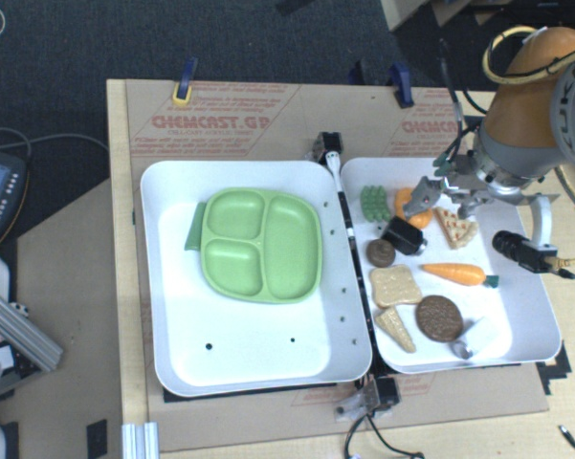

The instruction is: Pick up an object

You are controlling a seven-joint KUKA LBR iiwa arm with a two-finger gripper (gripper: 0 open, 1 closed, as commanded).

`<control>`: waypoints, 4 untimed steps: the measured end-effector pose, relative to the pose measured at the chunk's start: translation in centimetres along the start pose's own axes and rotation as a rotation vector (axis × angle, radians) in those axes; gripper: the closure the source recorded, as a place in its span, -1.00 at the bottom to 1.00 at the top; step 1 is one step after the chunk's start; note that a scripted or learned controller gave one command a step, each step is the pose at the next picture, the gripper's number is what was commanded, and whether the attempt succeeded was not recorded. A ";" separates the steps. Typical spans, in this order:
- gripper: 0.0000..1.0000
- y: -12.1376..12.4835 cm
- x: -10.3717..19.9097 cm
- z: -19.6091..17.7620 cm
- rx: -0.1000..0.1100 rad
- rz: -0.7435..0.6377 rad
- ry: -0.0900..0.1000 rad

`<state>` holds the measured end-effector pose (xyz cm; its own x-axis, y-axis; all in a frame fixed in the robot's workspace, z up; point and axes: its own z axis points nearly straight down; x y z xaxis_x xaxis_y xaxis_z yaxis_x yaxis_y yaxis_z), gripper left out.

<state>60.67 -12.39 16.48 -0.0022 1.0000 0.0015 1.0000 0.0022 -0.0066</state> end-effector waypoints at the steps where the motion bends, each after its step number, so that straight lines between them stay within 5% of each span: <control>1: -1.00 -0.2 0.8 5.7 -0.008 0.003 0.002; 2: -1.00 0.5 1.2 7.1 -0.018 0.000 0.007; 3: 1.00 0.9 0.9 5.4 -0.038 0.000 -0.002; 4: 1.00 1.2 0.9 1.1 -0.012 0.001 -0.004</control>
<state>61.89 -11.53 15.42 -0.0013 1.0000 -0.0021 1.0000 0.0013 0.0054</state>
